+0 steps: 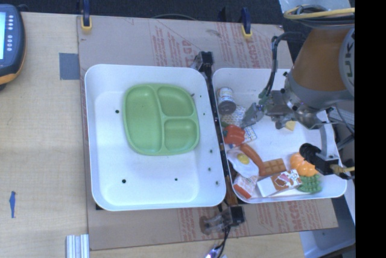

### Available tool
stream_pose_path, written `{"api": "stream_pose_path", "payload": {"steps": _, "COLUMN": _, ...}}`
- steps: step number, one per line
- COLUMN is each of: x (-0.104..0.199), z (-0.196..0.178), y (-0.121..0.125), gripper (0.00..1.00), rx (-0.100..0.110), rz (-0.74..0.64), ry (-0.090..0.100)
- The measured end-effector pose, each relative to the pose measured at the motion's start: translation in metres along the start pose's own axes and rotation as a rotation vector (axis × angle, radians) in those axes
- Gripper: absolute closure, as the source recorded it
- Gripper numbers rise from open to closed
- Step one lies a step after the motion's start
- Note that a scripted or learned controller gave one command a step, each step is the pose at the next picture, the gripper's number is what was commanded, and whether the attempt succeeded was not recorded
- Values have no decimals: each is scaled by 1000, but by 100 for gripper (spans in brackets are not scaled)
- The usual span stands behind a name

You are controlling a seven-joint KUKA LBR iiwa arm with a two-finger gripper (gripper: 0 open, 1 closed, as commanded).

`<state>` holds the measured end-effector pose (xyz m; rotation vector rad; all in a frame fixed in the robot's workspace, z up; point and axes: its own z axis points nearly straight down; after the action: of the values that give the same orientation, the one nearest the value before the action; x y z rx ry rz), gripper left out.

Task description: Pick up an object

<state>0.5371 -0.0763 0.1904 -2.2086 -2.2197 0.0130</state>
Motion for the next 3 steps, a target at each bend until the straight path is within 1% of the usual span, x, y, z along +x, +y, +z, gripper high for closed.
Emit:
{"api": "stream_pose_path", "payload": {"steps": 1, "x": -30, "z": 69, "y": -48, "gripper": 0, "rx": -6, "rz": 0, "ry": 0}}
{"api": "stream_pose_path", "payload": {"steps": 2, "x": -71, "z": 96, "y": 31, "gripper": 0, "rx": -15, "rz": -2, "ry": 0}}
{"api": "stream_pose_path", "payload": {"steps": 3, "x": -124, "z": 65, "y": -64, "gripper": 0, "rx": -7, "rz": 5, "ry": 1}}
